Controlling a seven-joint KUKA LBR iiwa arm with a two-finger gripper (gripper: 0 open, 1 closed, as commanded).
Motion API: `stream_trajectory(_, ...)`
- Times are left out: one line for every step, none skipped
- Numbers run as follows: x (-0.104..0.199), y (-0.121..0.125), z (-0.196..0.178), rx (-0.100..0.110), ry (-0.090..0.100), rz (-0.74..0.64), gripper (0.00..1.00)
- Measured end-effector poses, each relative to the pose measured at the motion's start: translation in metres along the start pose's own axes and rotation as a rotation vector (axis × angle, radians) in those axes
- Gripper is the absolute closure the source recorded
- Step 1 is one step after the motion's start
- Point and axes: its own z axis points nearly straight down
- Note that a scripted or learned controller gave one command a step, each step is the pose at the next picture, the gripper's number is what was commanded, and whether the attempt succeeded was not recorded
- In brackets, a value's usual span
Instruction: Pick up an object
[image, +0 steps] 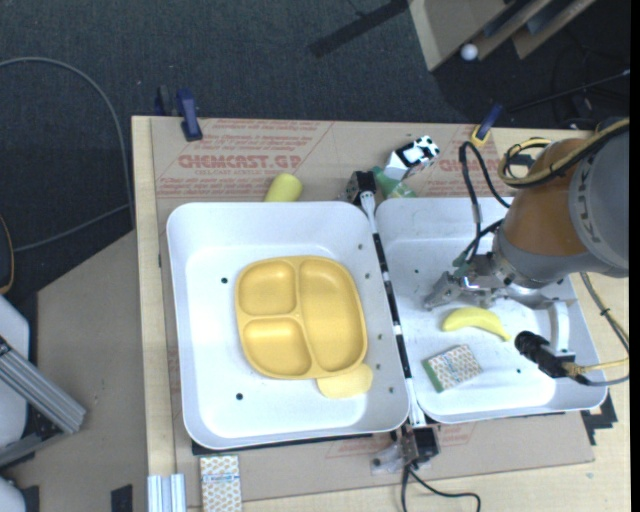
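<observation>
My gripper (447, 290) hangs low over the middle of the right bin (425, 235), its metal tip pointing left and down toward the bin floor. Just below and right of it lies a yellow banana (476, 321), close to the gripper but not in it. A small speckled packet with a green edge (452, 366) lies nearer the front of that bin. The left bin (200, 330) holds a yellow divided plate (300, 317), and a pale yellow piece (345, 382) pokes out from under its front edge.
The grey arm with its orange band (545, 215) covers the right bin's right side. Cables (480, 180) loop over that bin's back edge. Behind the bins sit a yellow cylinder (284, 187) and a black-and-white toy (415, 153). Blue clamps (187, 112) grip the board.
</observation>
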Motion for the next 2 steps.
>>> stream_trajectory(0.023, -0.034, 0.000, 0.001, 0.001, 0.000, 0.00)
stream_trajectory(-0.017, -0.032, 0.000, -0.003, -0.002, 0.001, 0.00)
